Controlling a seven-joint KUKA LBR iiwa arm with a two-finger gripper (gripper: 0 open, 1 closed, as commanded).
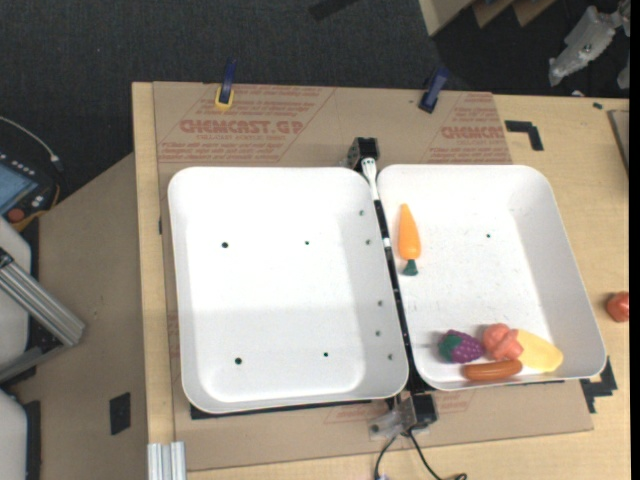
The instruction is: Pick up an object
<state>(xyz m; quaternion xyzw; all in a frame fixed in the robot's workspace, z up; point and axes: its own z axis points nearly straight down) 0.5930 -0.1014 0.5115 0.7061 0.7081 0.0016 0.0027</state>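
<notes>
1. Nearest, in the right bin [560,258], near-right corner: a cluster of toy food, touching or almost touching. Purple grapes [461,347] on the left, red sausage [491,371] nearest the rim with its long axis running left-right, pink piece [503,341] and yellow piece [541,352] to the right.
2. Farther back, alone by the divider: toy carrot [408,233], long axis near-to-far, green tip toward the near side, well apart from the cluster.
3. Left bin [200,298]: bare white floor.
4. Cannot tell the gripper's state, nor which way the objects lie from it.
5. Judged easiest pick: the isolated carrot, closing across its width.
</notes>
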